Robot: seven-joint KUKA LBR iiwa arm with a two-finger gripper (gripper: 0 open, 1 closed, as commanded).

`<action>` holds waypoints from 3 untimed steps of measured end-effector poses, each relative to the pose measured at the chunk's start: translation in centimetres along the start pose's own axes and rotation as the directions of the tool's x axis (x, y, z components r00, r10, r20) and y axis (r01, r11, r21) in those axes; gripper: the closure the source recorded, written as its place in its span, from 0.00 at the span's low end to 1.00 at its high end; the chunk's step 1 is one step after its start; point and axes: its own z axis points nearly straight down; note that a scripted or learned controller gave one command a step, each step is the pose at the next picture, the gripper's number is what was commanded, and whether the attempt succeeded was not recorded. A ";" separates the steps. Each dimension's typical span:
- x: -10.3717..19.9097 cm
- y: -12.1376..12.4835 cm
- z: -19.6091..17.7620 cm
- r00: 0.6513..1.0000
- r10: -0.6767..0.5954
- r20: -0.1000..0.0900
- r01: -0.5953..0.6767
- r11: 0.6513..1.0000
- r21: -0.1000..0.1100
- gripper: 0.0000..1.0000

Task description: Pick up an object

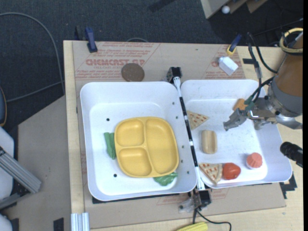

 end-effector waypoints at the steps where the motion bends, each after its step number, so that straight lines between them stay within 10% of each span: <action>1: 1.1 3.1 6.8 1.000 0.001 -0.001 -0.001 1.000 0.002 0.00; 2: 0.5 4.3 16.1 1.000 0.001 -0.001 -0.001 1.000 0.003 0.00; 3: 0.6 2.3 17.1 1.000 0.001 -0.001 -0.001 1.000 0.003 0.00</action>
